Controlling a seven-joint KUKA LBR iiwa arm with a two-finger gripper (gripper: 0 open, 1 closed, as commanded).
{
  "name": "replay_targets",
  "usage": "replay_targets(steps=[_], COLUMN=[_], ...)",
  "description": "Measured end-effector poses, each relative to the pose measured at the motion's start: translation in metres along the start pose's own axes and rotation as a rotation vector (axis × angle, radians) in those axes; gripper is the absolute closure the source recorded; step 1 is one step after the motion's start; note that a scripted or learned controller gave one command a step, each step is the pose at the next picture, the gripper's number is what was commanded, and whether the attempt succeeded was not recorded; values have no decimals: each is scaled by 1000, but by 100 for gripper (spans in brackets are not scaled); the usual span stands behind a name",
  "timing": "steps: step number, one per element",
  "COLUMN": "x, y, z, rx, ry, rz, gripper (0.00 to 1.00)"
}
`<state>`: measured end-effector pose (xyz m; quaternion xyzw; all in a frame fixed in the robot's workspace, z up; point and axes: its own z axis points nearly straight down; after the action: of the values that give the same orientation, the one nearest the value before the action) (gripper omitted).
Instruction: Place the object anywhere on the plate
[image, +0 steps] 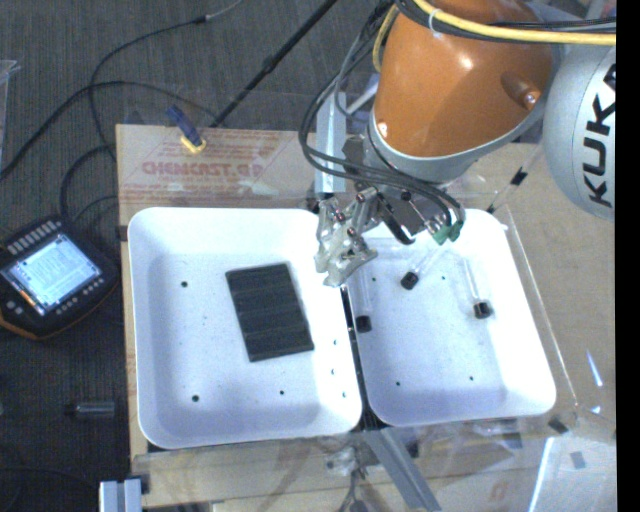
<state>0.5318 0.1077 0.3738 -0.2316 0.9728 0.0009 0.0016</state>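
Dark ribbed rectangular slab (269, 311), flat in smooth white left bin (160, 400)

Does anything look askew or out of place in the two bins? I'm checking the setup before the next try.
Only mildly: the dark ribbed rectangular plate lies tilted, not square with the left white bin. Three small black pieces sit scattered in the right white bin.

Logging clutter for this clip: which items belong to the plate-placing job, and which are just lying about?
Job: dark ridged plate in the left bin; gripper above the bins' shared edge.
Lying about: pendant left of the bench; three small black pieces in the right bin.
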Motion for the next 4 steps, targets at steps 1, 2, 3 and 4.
replay_targets(steps=[1,2,3,4], x=[23,-8,23,23], y=[-30,-1,60,60], z=[-61,-61,9,8], rx=[1,-1,-3,-3], ry=[-2,-1,2,1], rz=[-308,-648,-843,-844], gripper=[100,100,100,0])
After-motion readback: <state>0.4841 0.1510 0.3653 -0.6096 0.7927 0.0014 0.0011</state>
